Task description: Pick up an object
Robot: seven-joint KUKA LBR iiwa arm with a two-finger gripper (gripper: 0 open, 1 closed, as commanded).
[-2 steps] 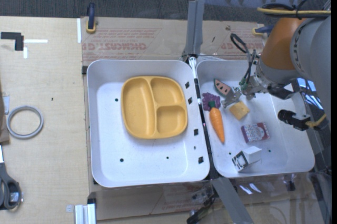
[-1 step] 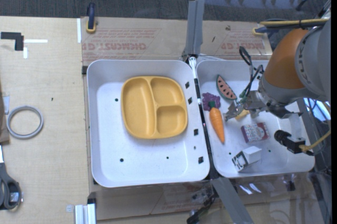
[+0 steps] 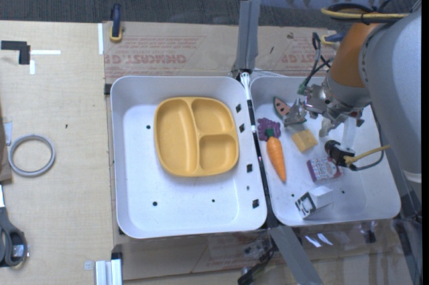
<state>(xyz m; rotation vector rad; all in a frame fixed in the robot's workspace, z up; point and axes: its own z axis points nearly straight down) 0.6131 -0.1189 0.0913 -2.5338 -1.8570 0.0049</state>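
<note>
Right bin [image 3: 375, 206] | end effector [image 3: 326, 117] – grip state cannot tell – near watermelon slice [image 3: 287, 109], cheese wedge [image 3: 304, 140], carrot [image 3: 276, 156] | risk: crowded items – closing may nudge neighbours, grasp slips.

Two white bins [image 3: 127, 163]. One yellow divided plate [image 3: 196, 136]. One carrot [image 3: 276, 156], one bunch of grapes [image 3: 268, 127], one watermelon slice [image 3: 280, 106], one cheese block [image 3: 303, 140], one purple packet [image 3: 322, 169], one small white box [image 3: 314, 200].

A grey tape ring [image 3: 31, 155] lies on the wooden counter [image 3: 60, 210], near scissors [image 3: 12, 245] and a blue-handled clamp [image 3: 116, 22].
</note>
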